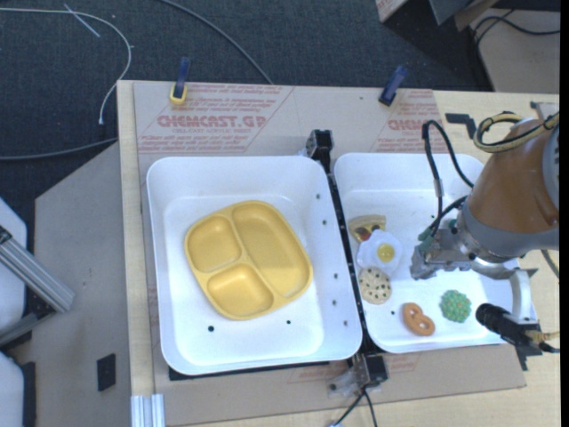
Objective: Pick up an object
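Camera view: pincer (433,261) lowered into the right bin (404,172).
Its opening cannot be told. A pretzel (417,318), broccoli (456,306), cookie (374,285) and fried egg (383,253) are seen nearby on the bin floor.

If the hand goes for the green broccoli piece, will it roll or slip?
The broccoli looks rounded and bumpy, so it may roll when nudged. Probably light for its size. It sits near the pretzel, which might get bumped.
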{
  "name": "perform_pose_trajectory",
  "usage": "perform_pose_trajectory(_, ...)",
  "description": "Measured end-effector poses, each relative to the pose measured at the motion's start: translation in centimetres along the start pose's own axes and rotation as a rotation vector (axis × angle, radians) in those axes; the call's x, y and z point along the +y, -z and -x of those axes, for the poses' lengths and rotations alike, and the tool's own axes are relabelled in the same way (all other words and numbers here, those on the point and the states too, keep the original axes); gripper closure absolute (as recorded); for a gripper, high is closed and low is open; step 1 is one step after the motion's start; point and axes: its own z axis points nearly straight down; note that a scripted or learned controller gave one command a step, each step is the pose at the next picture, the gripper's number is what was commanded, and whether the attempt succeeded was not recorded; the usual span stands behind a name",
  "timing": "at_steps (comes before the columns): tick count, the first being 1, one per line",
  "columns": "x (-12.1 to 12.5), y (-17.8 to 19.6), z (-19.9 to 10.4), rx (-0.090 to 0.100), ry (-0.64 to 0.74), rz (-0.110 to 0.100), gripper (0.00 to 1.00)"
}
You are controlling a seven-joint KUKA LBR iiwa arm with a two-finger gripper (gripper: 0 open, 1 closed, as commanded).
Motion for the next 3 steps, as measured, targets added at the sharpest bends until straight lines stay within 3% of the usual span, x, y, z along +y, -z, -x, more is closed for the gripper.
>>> perform_pose_trajectory(2,0.4,10.5,1.7,-0.004,0.001,0.006,1.00)
perform_pose_trajectory(3,0.5,12.9,1.7,-0.003,0.002,0.004,1.00)
